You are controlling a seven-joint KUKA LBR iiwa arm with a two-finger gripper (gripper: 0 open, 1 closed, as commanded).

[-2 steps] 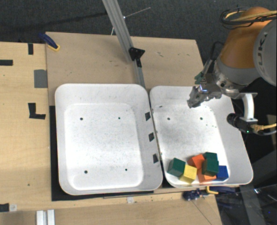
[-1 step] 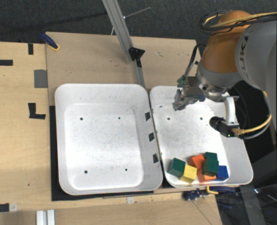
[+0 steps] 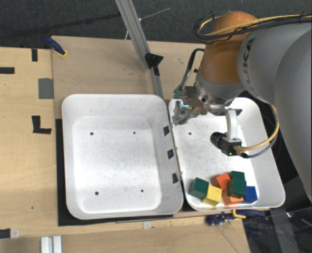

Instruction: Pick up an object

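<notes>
Approach step: gripper (image 3: 183, 111) hangs at right bin's (image 3: 269, 157) upper-left corner, finger state unclear, apparently holding nothing. Next: travel to block cluster (image 3: 224, 188), lower right.

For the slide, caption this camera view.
Arm's pincer hovers at the right bin's far-left corner; coloured blocks cluster at its near edge.

Even, fairly bright overhead light falls on the counter (image 3: 108, 57). The white bins (image 3: 116, 146) nearly wash out, with faint speckle. Shadows are soft and short. The top background is dark; focus is slightly soft throughout.
</notes>
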